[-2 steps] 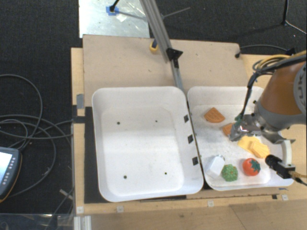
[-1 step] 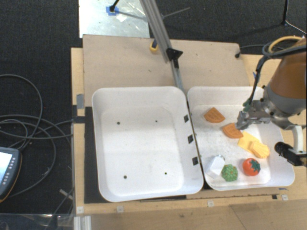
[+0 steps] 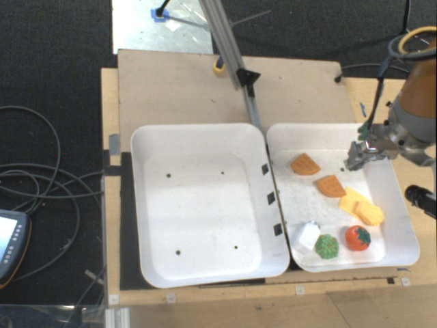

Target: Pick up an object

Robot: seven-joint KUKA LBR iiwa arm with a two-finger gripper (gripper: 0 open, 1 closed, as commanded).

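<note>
The right bin (image 3: 392,176) holds several small objects. Two orange wedges lie near its middle, one (image 3: 304,164) further back, the other (image 3: 331,186) just in front of it. A yellow piece (image 3: 362,207) sits to their right, with a red tomato-like toy (image 3: 357,238), a green bumpy toy (image 3: 326,246) and a small white block (image 3: 308,234) along the front. My gripper (image 3: 356,157) hangs over the back right part of this bin, right of the far orange wedge. Nothing shows between its fingers.
The left bin (image 3: 147,142) stands beside the right one on a brown board. A grey pole (image 3: 225,36) slants down from the top toward the divider between the bins. Cables and a pendant (image 3: 10,241) lie on the dark floor at left.
</note>
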